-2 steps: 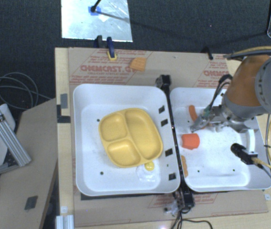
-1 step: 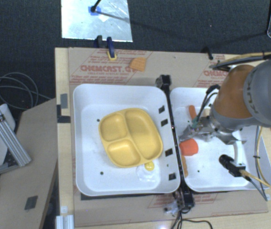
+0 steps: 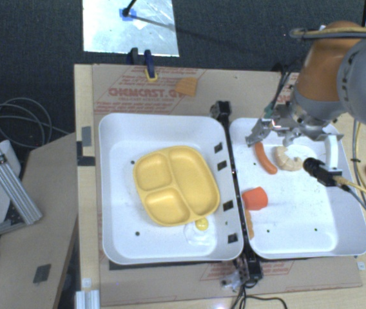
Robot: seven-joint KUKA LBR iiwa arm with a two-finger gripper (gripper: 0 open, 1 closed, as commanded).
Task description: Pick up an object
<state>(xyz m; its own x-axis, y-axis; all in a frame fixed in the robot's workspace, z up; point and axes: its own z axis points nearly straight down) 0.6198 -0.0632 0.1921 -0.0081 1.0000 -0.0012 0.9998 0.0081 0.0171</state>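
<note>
Cardboard covers the counter [image 3: 145,90], and two white bins sit on it side by side. Over the far end of the right bin [image 3: 299,227] hangs the robot's hand [image 3: 273,134]. From where I stand I cannot tell whether it is spread or closed, and nothing shows in its grasp.

Just below it lies a reddish sausage [image 3: 265,158], slanting on the bin floor. A pale curled piece [image 3: 290,160] is close beside it, and an orange block [image 3: 255,198] sits nearer the front. The left bin [image 3: 109,172] holds a yellow divided plate [image 3: 175,185].

The sausage looks like a light, stiff plastic toy, smooth and round, so I'd guess it may roll or slip. The best hold seems to be across its narrow width at the middle, away from the curled piece.
</note>
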